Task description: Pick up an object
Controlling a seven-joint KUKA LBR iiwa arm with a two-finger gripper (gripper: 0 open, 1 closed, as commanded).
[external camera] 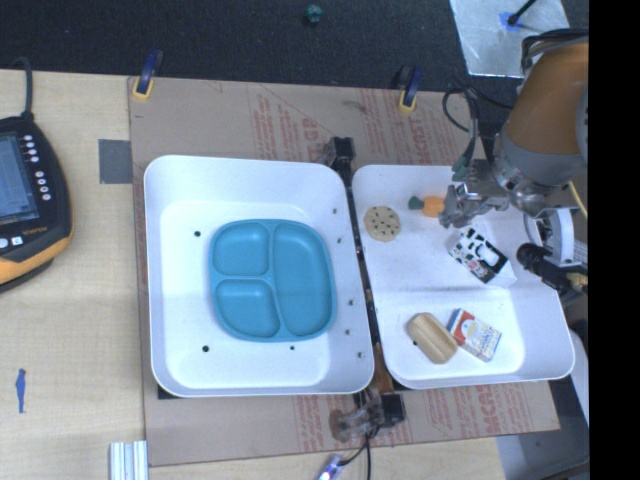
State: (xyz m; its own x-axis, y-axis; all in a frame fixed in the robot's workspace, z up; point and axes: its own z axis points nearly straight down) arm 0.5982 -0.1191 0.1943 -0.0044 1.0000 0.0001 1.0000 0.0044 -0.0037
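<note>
My gripper (462,211) hangs over the back of the right bin (400,363), beside a small orange piece (432,206) with a dark green bit next to it. A black-and-white patterned item (478,255) lies just in front of the gripper. A round tan cookie (381,223) sits at the bin's left. Near the front lie a tan bread-like block (432,337) and a small red, white and blue box (473,334). Nothing shows between the fingers.
The left bin (170,358) holds a blue divided plate (271,278). A teach pendant (28,200) lies at the far left of the bench. Clamps (148,72) pin the cardboard sheet at the back.
</note>
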